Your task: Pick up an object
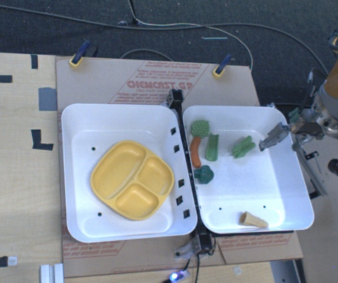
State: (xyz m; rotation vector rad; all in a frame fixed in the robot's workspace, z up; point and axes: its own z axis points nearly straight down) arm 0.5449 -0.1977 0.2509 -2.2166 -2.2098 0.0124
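A tan wedge-shaped piece (254, 220) lies nearest, at the front of the right bin (292, 214). Further back sit a green leafy piece (243, 147), a green stick (212, 147), an orange carrot-like piece (196, 151), a broccoli floret (200, 127) and a dark green lump (204, 174). The gripper (273, 138) hangs over the bin's right rim; whether its grip is open cannot be told, and nothing shows in it. The left bin (77, 158) holds a yellow divided plate (133, 179). The cardboard (157, 81) behind reads "CHEMCAST".

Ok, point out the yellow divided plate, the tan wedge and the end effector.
yellow divided plate (133, 179), camera view, central ridge.
tan wedge (254, 220), camera view, its middle.
end effector (273, 138), camera view, grey finger tip area.
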